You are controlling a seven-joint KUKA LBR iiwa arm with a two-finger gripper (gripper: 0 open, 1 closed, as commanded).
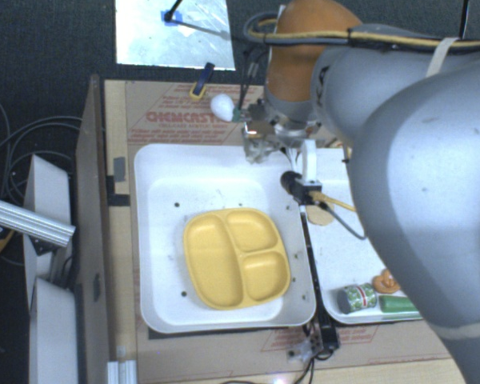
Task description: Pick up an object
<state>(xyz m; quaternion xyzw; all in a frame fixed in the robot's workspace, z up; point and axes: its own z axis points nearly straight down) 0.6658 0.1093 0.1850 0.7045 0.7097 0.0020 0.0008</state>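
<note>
From above, the yellow tray with three parts [237, 258] lies flat in the left bin [156, 214], easy to reach. The tool [260, 146] hangs over that bin's far edge, well apart from the tray. I cannot tell how it is set, but nothing shows in it.

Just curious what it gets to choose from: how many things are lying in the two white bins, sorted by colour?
Yellow: 1, the divided tray
Green: 2, the small can and the green item
Orange: 1, the small piece
Tan: 1, the flat piece
Total: 5
</note>
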